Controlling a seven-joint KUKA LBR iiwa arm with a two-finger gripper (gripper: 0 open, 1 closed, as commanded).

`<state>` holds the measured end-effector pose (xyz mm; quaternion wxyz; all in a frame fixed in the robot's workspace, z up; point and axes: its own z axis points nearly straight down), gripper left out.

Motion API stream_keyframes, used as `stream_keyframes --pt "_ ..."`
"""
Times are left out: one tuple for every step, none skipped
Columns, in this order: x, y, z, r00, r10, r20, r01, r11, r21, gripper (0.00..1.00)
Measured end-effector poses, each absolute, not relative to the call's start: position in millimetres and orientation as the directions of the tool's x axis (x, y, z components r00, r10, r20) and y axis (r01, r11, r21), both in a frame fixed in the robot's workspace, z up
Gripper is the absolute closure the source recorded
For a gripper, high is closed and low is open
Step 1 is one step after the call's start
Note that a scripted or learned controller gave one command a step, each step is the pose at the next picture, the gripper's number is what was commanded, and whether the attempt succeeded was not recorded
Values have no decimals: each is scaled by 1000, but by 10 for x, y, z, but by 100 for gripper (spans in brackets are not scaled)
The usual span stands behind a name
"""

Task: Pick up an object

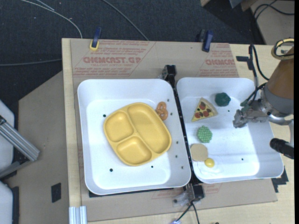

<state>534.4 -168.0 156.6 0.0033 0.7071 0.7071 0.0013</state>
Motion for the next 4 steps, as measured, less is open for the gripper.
stream_keyframes --pt "5365 -1771 2166 0 1000 -4 1000 0 8 100" --pt "5376 -1775 2464 -1 1000 -3 1000 1 6 100" --pt "5552 -1166 2401 -5 1000 1 1000 5 1 100" --pt "5663 -637 2258 -6 1000 2 1000 6 -3 100"
